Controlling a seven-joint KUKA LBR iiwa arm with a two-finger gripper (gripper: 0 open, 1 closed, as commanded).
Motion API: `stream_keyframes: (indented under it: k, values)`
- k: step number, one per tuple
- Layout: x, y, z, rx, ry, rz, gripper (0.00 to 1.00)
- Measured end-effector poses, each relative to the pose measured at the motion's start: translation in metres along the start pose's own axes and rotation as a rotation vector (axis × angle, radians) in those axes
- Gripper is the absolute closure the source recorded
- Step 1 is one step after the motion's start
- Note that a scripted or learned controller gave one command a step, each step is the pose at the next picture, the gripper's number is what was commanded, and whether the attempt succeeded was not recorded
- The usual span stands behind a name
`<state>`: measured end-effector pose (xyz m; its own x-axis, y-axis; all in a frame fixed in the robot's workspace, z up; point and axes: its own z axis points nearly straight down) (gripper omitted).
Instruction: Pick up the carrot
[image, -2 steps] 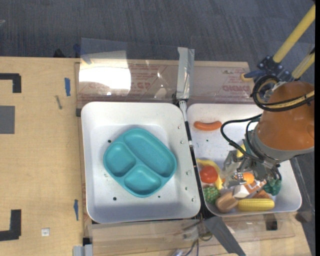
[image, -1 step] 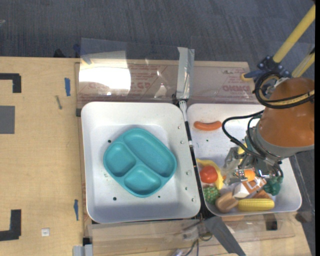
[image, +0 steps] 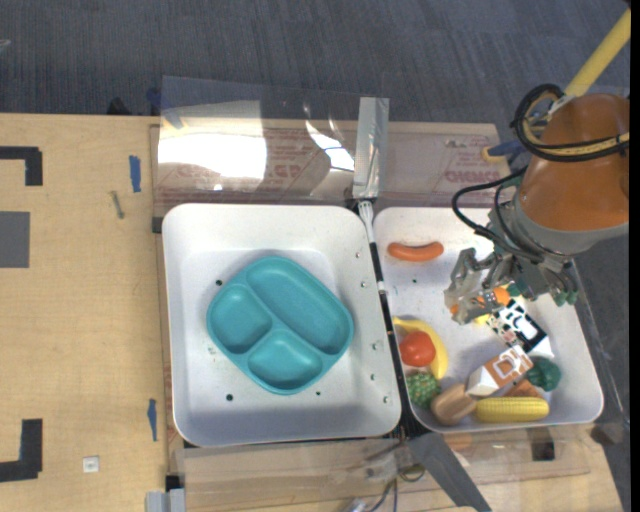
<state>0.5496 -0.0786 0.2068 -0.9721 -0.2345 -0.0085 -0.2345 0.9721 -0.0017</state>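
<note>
Camera view, single frame, arm reaching in over the right bin (image: 597, 398).

A: State of the hand (image: 470, 288)?

B: It is low over the middle of the right bin, a little toward the far edge, under the orange band of the arm (image: 580, 170). Cannot tell whether it is spread or pressed together; the metal parts blur into one patch. Nothing legibly pinched.

A: Where is the carrot?

B: Best candidate: a small orange patch, taken as the carrot (image: 494, 297), touching or just beside the hand, toward the bin's right edge. Mostly covered by the hand and by a black-and-white block (image: 518, 325) on its near side. Long axis not readable from what shows.

A: Any rival?

B: One. An orange-red sausage shape (image: 415, 251) near the far edge, toward the wall shared with the left bin (image: 180, 300). It is well apart from the hand, long axis along that far edge, both ends rounded, no green top. I judge it not the carrot, low confidence.

A: So what does the next move turn on?

B: On whether the orange patch sits inside the hand or just outside it. If outside, a short shift toward the right edge. The crowding block could spoil the grip.

A: Elsewhere?

B: Tomato (image: 418, 350) and corn (image: 512, 408) toward the near edge; a teal tray (image: 280, 322) in the left bin.
</note>
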Motion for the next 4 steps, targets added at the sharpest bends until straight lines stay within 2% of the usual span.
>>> stream_keyframes:
  k: [1, 2, 3, 4]
  values:
    - [-0.002, 0.001, -0.012, 0.002, -0.01, 0.002, 1.0]
    - [0.017, -0.031, -0.102, 0.005, -0.006, -0.157, 1.0]
    - [0.048, -0.111, -0.093, 0.001, 0.001, -0.591, 1.0]
    - [-0.037, -0.129, -0.12, -0.001, -0.001, -0.584, 1.0]
